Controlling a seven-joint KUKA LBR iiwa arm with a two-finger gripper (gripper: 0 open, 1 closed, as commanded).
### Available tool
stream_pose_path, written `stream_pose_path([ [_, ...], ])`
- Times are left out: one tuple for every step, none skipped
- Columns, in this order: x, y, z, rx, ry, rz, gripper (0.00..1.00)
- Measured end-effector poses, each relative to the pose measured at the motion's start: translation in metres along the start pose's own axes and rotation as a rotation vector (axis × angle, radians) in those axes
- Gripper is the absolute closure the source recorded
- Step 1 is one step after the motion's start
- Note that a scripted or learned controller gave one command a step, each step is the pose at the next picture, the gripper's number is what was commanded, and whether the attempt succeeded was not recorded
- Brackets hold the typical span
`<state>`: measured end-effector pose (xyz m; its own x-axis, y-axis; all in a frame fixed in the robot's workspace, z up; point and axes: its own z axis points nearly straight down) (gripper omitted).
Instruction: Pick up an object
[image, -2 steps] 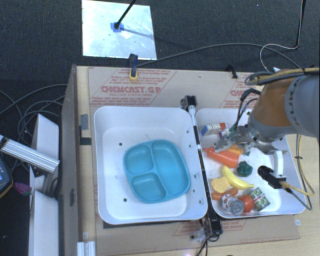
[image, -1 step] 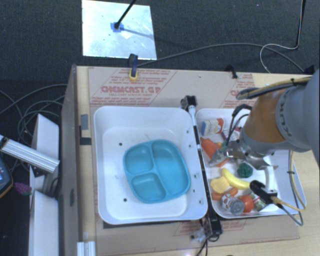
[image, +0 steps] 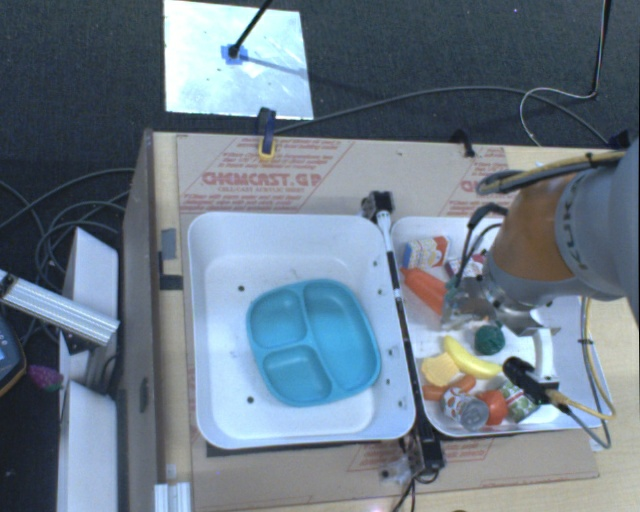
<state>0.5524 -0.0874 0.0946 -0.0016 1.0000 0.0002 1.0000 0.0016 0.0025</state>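
The right bin (image: 412, 230) holds several toy foods. An orange carrot (image: 425, 288) lies near its left wall, with a white and red container (image: 425, 252) behind it. A yellow banana (image: 470, 358), a dark green ball (image: 489, 339), an orange-yellow piece (image: 440, 372) and small cans (image: 463, 408) fill the front. My gripper (image: 458, 303) hangs low in the middle of this bin, just right of the carrot and above the banana. The grey wrist with its orange band (image: 530, 245) covers the bin's back right part.
The left bin (image: 230, 240) holds a blue divided plate (image: 315, 340). A black clamp bar (image: 395, 300) runs between the two bins. Cables (image: 590, 390) trail over the right bin's right side. A foil sheet (image: 238, 60) lies on the floor behind the bench.
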Motion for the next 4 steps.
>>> stream_pose_path([
  [-0.089, -0.039, 0.010, 0.002, -0.002, 0.002, 1.00],
  [-0.087, -0.039, 0.010, 0.001, -0.001, 0.001, 0.00],
  [-0.003, 0.026, 0.004, 0.000, 0.001, -0.003, 0.00],
  [-0.007, 0.080, 0.013, 0.041, -0.009, 0.001, 0.00],
])
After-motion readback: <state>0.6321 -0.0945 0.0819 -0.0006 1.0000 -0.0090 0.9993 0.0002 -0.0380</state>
